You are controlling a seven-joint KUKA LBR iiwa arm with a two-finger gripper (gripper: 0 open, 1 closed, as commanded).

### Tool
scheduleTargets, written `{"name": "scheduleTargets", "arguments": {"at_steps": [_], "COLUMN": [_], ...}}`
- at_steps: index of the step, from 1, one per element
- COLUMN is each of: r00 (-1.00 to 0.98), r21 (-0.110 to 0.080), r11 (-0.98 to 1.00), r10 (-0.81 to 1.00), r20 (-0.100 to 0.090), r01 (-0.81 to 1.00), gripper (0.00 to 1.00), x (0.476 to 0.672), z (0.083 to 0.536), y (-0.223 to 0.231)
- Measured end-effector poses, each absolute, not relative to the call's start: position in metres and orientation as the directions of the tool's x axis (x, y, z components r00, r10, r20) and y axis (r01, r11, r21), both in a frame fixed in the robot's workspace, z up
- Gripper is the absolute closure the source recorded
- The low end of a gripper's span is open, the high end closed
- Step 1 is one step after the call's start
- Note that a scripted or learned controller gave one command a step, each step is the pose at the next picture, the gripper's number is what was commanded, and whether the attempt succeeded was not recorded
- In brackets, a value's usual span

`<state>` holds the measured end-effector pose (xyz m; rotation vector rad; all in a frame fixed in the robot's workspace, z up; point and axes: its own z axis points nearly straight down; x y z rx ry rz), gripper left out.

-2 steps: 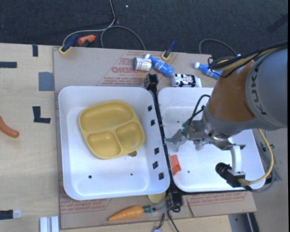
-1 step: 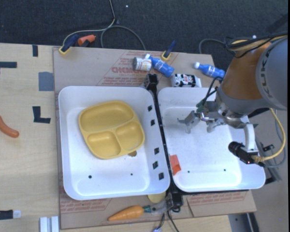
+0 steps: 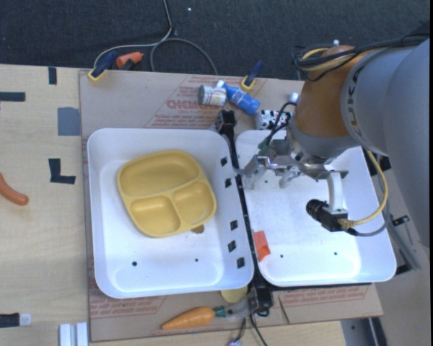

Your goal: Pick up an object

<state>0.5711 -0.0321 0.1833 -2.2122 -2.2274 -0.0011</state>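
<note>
A yellow divided plate [image 3: 167, 191] lies in the left white bin [image 3: 112, 265]. A small brown thing [image 3: 197, 229] peeks out from under its near edge. My gripper [image 3: 268, 174] hangs over the far left part of the right white bin [image 3: 361, 265], close to the divider between the bins. Its fingers [image 3: 248, 174] are spread open, and I see nothing between them. The grey wrist with the orange band [image 3: 325, 107] covers the far part of the right bin.
A small orange piece [image 3: 261, 245] sits at the divider on the right bin's left edge. A carrot [image 3: 190, 318] lies in front of the bins, and a sausage [image 3: 9, 188] lies on the bench far left. Clamps [image 3: 115, 61] and a blue-and-white item [image 3: 231, 96] sit behind the bins.
</note>
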Motion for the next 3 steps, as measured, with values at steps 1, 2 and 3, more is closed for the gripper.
{"name": "scheduleTargets", "arguments": {"at_steps": [1, 2, 3], "r00": [-0.001, -0.008, 0.006], "r21": [0.007, -0.001, -0.009], "r11": [0.001, 0.008, -0.006], "r10": [1.000, 1.000, 1.000], "r20": [-0.004, 0.002, -0.002], "r01": [1.000, 1.000, 1.000], "gripper": [0.00, 0.00, 0.00], "x": [0.672, 0.659, 0.562], "z": [0.189, 0.196, 0.183], "y": [-0.087, -0.012, -0.064]}}
